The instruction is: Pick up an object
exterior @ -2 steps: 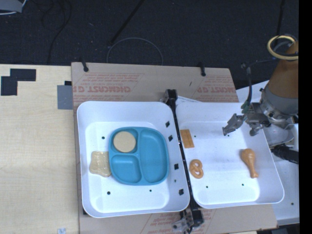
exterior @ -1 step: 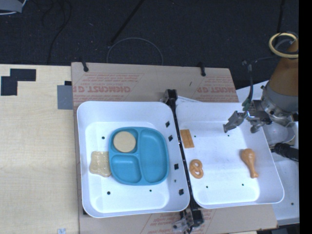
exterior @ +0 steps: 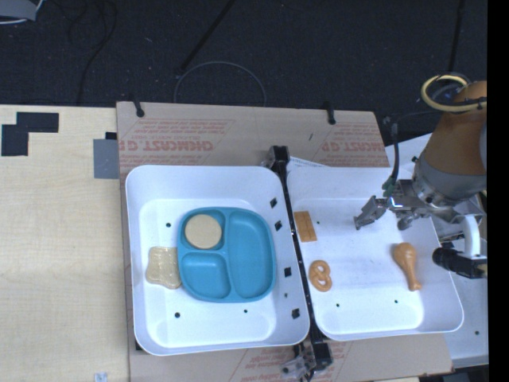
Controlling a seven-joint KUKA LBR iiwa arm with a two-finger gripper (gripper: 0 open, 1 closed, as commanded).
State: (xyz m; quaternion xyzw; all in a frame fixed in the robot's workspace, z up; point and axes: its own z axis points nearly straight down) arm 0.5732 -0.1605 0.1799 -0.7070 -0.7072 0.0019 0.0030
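Drumstick (exterior: 406, 264) in R bin (exterior: 374, 325), gripper (exterior: 387, 216) open above, nothing betw fingers.

Even overhead light brightens both white bins (exterior: 208, 183); soft shadows, slight overall blur, dark upper frame.

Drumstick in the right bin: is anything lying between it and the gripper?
Nothing visible does. The gripper hangs open over the right bin, and the drumstick lies just below-right of it in the view, with bare white floor between. The pretzel and cracker lie well left.
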